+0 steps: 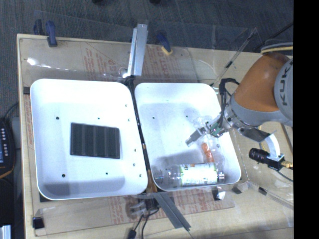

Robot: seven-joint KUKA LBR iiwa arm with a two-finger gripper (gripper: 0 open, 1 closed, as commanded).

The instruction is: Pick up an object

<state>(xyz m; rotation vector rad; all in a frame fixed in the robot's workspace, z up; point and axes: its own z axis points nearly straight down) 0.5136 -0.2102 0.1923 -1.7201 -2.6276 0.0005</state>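
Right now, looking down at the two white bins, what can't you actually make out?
- Gripper: too small and blurred in the camera view to judge its fingers.
- Small orange object: blurred, identity unclear.
- Clear plastic bottle with green-white label: label text too small to read.
- Dark ribbed rectangular pad in the left bin: material unclear.
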